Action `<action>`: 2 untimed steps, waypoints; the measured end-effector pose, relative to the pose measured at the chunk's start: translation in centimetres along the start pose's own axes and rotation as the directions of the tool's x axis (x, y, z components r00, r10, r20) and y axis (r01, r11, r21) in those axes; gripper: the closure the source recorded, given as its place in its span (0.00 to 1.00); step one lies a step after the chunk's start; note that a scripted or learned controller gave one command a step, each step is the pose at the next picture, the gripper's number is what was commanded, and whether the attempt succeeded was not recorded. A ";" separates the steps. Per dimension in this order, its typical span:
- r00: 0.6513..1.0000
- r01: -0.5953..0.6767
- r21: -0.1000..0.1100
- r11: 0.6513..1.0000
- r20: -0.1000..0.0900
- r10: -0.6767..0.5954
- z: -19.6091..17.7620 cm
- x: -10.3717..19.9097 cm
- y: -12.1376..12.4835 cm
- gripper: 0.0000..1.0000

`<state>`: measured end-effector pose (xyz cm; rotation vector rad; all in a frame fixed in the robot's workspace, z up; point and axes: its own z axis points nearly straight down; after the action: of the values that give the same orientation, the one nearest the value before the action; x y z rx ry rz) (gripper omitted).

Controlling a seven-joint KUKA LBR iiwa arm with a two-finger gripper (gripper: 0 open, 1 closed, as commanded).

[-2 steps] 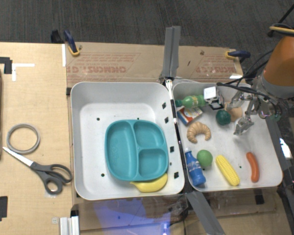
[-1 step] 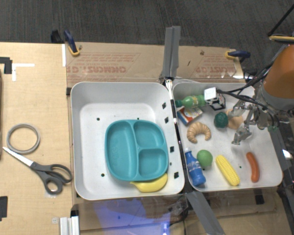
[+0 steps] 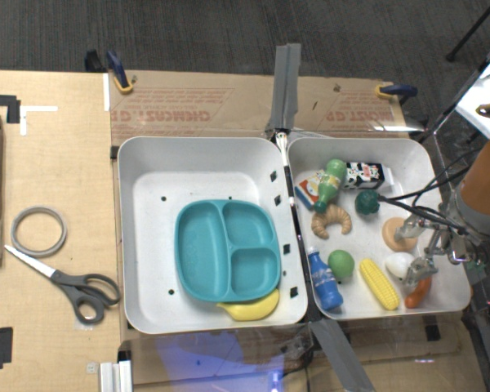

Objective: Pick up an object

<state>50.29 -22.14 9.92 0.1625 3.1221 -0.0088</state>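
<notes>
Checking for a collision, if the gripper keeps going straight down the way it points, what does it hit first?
Most likely the white egg or the orange carrot, which lie just under the gripper in the right bin; depth is hard to judge from this slanted view.

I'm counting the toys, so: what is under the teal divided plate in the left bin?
A yellow banana pokes out from beneath the teal divided plate at its near edge, on the left bin floor. The rest of it, and anything else under there, is covered.
</notes>
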 end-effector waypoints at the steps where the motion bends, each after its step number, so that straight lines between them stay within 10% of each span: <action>1: 0.997 0.074 -0.001 0.997 0.005 -0.074 0.1 -8.6 0.8 0.00; 2: 1.000 -0.002 -0.002 1.000 0.001 0.002 0.0 -3.2 3.4 0.00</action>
<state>53.79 -19.12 9.92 0.1657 3.1205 -0.0059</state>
